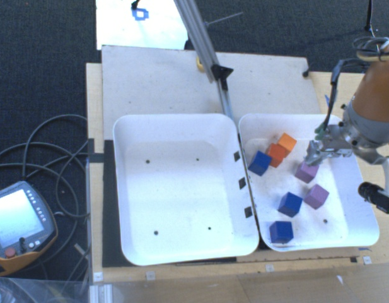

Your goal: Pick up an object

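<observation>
Over the right bin, the gripper sits atop a purple cube, grip state unclear.

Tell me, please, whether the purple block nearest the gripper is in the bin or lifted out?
In the bin: the purple block rests on the right bin's floor, right below the gripper.

1. Purple cube, tilted, in the right bin beneath the gripper.
2. Second purple cube just below it.
3. Blue cubes spread around.
4. Orange cubes touching.
</observation>
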You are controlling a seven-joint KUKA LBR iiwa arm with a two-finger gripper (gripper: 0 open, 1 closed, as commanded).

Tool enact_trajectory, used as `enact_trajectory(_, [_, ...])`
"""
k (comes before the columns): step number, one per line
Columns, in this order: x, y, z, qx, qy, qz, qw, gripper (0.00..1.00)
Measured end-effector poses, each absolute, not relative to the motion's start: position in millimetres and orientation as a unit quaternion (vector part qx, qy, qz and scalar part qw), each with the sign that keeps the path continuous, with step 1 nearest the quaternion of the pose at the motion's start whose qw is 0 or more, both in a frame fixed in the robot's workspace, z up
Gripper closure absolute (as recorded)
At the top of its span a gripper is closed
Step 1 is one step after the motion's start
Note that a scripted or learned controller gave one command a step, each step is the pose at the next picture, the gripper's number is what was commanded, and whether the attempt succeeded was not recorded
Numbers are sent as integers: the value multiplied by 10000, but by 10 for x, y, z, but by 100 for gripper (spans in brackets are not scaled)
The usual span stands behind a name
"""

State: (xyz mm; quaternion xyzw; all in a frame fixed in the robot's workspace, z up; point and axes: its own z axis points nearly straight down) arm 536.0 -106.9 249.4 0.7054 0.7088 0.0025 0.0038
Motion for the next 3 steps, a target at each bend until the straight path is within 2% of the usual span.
enact_trajectory(2, [5835,-54,2471,7033,7108,18,17,100])
enact_trajectory(3, [5965,435,2330,7032,7109,13,1,100])
